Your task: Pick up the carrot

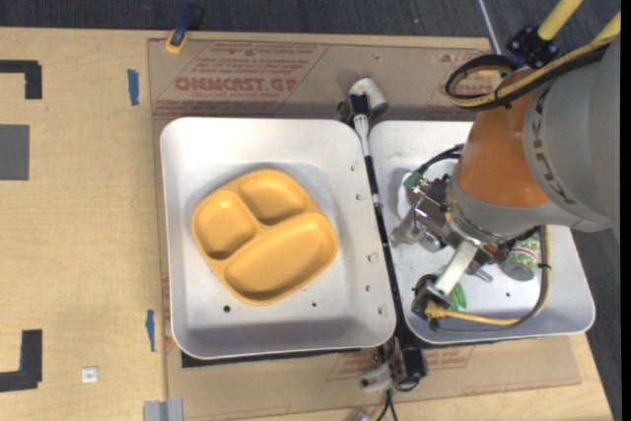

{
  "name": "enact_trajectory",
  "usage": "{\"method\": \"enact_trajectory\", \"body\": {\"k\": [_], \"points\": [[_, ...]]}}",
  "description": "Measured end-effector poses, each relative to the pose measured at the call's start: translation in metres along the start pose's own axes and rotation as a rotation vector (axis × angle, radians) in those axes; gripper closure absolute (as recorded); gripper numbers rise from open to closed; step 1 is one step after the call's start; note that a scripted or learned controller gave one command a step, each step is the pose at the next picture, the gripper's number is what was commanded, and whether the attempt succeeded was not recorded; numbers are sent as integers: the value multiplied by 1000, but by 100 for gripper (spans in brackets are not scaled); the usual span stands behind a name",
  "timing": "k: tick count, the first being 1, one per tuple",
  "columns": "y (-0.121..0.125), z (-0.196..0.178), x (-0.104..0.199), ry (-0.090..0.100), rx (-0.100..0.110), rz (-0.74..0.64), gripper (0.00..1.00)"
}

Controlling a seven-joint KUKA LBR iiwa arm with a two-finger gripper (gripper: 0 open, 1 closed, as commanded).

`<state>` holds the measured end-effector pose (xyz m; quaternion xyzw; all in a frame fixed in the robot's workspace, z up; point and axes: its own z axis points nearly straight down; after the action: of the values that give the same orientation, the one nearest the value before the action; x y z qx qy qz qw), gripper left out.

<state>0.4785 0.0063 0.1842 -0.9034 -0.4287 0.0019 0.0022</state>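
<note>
Guessing a toy carrot: light, stiff, slick and tapered, so best pinched across the thick middle, not the tip. Can't properly make out the carrot, probably tucked under the arm well right of the yellow plate, going by a green scrap there. Spotted the gripper nearer the plate than that scrap. No calling the jaws apart or together.

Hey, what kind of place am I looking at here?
Probably a robotics lab test bench: a grey and orange robot arm hangs over the right bin, a yellow divided plate lies in the left bin, and blue tape marks the bench.
</note>
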Motion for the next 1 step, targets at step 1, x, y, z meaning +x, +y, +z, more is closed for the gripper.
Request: {"method": "enact_trajectory", "body": {"k": [1], "points": [[81, -1, 1, 1, -6, -117, 0]]}}
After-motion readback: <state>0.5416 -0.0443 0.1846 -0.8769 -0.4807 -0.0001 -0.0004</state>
